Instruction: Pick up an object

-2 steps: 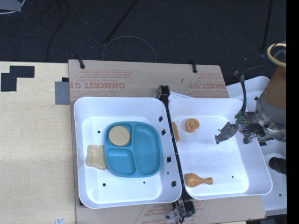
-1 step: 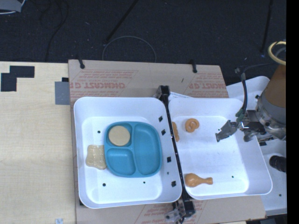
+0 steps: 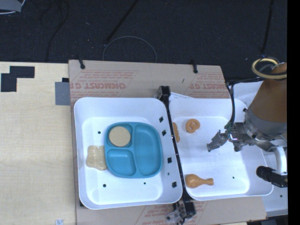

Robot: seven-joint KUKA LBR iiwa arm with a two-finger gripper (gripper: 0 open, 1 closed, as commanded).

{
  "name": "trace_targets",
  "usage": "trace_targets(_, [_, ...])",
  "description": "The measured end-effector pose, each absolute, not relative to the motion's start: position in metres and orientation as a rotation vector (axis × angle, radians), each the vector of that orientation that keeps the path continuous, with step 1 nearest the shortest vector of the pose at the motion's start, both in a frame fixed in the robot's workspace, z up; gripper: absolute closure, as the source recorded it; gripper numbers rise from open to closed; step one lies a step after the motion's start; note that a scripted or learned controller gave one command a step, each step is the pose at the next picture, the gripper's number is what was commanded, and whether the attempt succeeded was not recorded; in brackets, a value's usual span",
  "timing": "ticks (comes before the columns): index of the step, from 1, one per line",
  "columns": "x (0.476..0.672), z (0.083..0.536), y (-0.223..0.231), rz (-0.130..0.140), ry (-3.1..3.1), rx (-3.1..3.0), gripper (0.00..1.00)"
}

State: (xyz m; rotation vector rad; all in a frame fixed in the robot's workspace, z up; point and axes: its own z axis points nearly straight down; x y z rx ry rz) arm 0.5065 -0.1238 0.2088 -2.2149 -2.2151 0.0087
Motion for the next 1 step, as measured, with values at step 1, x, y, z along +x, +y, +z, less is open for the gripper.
trace_targets(1, [0.5046,0.1648,-0.1252,0.007,-2.215,-2.217,0.0])
